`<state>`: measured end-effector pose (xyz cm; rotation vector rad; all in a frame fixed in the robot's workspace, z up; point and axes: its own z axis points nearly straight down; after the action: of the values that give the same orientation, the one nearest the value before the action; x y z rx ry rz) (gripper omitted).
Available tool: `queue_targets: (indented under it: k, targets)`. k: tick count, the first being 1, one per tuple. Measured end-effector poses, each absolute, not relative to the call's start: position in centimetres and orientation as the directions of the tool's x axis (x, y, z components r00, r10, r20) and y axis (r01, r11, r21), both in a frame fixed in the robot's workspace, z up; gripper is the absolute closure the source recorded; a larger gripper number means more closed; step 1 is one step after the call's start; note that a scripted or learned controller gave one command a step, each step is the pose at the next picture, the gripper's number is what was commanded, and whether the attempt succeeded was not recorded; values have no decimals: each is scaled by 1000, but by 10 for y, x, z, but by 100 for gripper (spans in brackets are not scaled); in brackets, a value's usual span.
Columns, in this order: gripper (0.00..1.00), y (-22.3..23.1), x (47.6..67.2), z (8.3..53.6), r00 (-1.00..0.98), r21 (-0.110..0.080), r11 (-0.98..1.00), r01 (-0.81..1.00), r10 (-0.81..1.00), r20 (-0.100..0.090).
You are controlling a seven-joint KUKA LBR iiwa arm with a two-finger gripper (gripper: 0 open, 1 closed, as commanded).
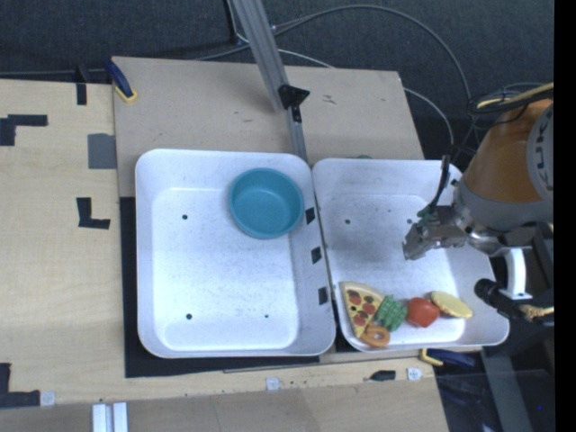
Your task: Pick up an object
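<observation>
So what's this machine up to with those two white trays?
A robot arm reaches in from the right, and its gripper hangs over the right bin. It is meant to pick something up, but I see nothing in its grasp. Along that bin's near edge lie toy foods: a pizza slice, something green, a red tomato-like piece and a yellow piece. The left bin has a blue bowl near its far right corner.
</observation>
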<state>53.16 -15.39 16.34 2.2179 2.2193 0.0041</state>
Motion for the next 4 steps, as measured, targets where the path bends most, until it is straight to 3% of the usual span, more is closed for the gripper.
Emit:
queue_targets:
  k: [2, 4]
  targets:
    - [100, -162, 535, 262, -1, 4, 1, 1000, 1000, -1]
    - [100, -59, 562, 237, -4, -1, 4, 1000, 1000, 1]
